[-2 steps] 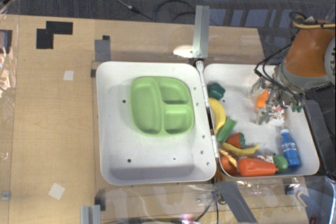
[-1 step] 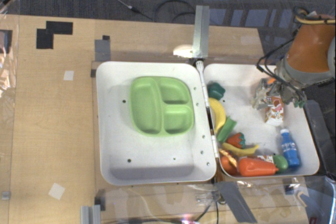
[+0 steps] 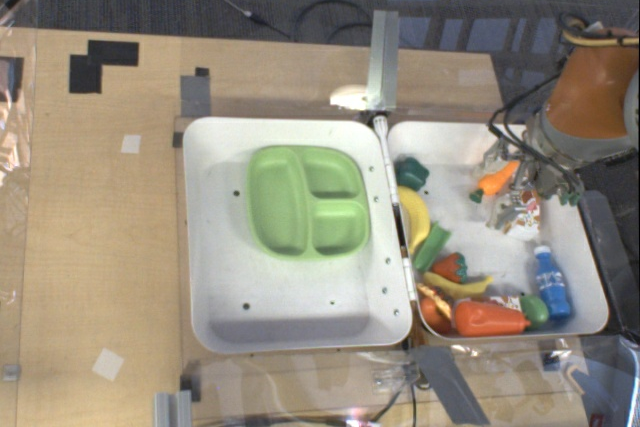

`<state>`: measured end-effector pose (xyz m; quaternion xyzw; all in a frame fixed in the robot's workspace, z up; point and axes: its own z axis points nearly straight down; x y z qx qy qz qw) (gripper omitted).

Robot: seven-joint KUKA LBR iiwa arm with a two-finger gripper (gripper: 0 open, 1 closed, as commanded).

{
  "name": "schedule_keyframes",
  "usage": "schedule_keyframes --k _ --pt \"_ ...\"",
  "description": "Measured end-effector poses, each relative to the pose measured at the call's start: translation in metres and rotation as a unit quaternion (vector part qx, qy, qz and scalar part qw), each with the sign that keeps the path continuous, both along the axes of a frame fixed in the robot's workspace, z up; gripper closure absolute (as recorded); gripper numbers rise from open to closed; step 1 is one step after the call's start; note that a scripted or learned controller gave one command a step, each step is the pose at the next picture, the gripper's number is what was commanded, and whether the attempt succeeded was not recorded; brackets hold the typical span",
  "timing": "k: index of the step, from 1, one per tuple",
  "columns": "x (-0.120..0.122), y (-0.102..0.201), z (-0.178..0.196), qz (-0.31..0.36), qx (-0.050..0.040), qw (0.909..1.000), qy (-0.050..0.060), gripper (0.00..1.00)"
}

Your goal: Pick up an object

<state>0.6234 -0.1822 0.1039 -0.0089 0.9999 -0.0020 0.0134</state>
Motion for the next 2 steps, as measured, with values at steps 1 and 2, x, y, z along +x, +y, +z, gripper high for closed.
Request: schedule_keyframes --k 1,2 --pt "0.027 0.033 -0.016 0.082 0.0002 0.9966 0.007 0.0" --pt "0.017 -0.011 -0.014 0.228 -0.0038 0.9735 0.007 0.0"
